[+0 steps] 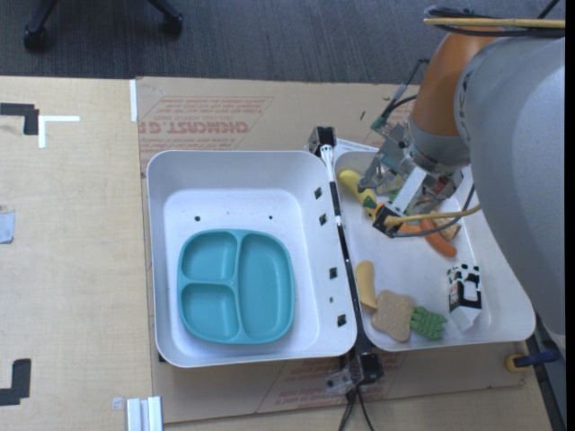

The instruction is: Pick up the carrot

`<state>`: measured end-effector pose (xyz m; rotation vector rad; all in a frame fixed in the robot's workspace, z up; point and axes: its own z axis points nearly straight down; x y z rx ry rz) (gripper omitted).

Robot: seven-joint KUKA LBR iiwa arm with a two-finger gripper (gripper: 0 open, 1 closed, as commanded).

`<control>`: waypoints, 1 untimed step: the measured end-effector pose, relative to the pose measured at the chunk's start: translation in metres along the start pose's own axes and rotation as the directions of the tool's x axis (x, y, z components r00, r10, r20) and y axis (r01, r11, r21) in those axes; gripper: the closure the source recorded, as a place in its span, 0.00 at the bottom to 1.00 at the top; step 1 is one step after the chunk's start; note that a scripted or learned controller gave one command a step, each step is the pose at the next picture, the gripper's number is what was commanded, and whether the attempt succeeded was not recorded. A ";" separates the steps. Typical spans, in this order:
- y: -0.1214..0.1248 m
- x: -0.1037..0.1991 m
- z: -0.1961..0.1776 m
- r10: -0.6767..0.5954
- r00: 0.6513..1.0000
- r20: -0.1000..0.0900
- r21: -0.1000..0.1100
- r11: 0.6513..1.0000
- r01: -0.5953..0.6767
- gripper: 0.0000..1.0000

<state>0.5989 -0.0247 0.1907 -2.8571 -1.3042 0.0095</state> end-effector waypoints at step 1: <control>0.008 -0.042 0.001 0.121 0.993 0.001 0.003 0.993 -0.121 0.00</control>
